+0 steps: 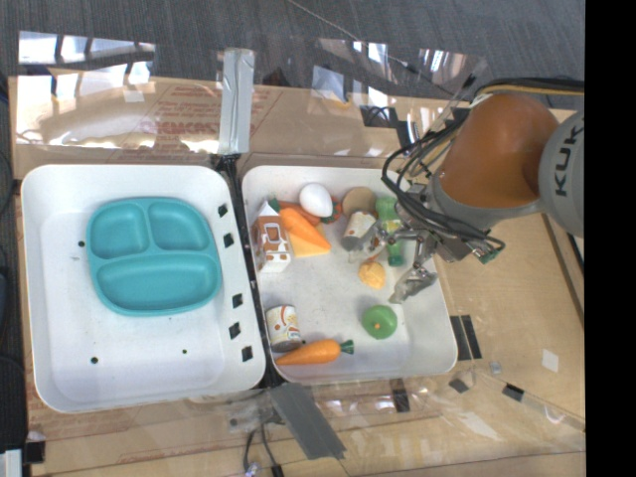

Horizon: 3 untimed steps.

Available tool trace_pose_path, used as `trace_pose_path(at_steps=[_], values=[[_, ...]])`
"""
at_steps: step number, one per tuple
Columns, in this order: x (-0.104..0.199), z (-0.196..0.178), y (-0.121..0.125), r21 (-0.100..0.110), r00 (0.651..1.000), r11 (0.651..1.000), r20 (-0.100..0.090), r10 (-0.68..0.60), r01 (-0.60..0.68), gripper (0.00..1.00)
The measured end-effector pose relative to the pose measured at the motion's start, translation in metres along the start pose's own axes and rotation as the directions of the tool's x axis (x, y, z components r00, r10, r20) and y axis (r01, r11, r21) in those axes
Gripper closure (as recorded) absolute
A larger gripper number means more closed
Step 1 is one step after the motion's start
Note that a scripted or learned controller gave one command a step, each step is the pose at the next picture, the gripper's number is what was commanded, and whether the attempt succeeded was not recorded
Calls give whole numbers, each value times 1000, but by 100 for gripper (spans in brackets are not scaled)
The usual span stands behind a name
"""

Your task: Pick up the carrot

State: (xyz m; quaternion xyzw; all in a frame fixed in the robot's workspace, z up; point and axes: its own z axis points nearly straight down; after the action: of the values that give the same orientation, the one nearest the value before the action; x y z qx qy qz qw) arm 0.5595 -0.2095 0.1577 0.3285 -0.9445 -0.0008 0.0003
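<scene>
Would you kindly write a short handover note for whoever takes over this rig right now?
Gripper: over the right white bin, near its right side; nothing seen between its fingers.
Orange carrot with green top: lying along the right bin's front wall, beside a small white-and-orange can.
Done: nothing yet.
Left: move the gripper to the carrot, grasp, lift.

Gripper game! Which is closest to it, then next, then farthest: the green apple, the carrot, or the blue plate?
From the gripper:
1. Green apple, just below it in the right bin.
2. Carrot, at that bin's bottom edge.
3. Blue plate, far off in the left bin.
</scene>
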Motion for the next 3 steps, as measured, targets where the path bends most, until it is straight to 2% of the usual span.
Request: trace_pose_path(at_steps=[1, 2, 3], values=[[1, 67, 28, -3, 1000, 1000, 0, -31, 31, 0], [-24, 64, 14, 4, 985, 985, 3, -174, 174, 0], [-44, 64, 7, 7, 932, 932, 2, -362, 362, 0]])
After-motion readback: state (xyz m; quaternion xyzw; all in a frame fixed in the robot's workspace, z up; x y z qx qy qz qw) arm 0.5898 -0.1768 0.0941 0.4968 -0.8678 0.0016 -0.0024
